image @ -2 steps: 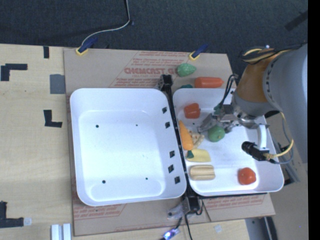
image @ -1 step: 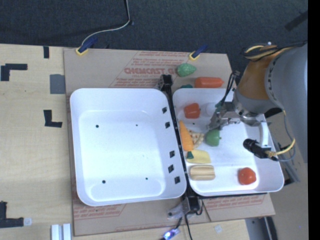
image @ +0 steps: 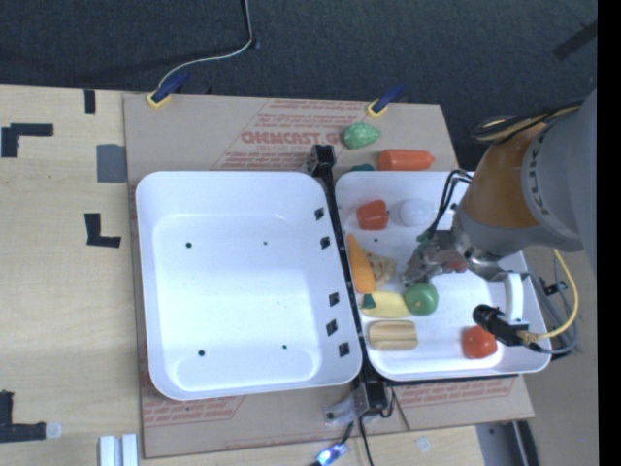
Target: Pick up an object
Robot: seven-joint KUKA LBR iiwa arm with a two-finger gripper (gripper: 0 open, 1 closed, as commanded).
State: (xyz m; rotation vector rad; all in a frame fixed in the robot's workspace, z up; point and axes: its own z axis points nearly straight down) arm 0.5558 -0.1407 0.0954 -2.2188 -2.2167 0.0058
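Observation:
My gripper (image: pixel 424 265) hangs low in the middle of the right bin (image: pixel 529 365), with the grey arm and its orange band (image: pixel 497 187) coming in from the right. A green round fruit (image: pixel 422 300) lies just under and in front of the gripper tip, touching or nearly touching it. Beside the fruit is a yellow piece (image: pixel 385 305). An orange carrot-like piece (image: pixel 361 265) lies along the bin's left wall. A red block (image: pixel 372 215) and a white object (image: pixel 415 210) sit at the back. A tan loaf (image: pixel 392 335) and a red tomato (image: pixel 478 342) sit at the front.
The left bin (image: pixel 147 197) stands next to the right one, sharing a dark divider. On the cardboard behind the right bin lie a green object (image: pixel 360 135) and an orange-red piece (image: pixel 405 160). Cables hang off the arm at the right bin's edge.

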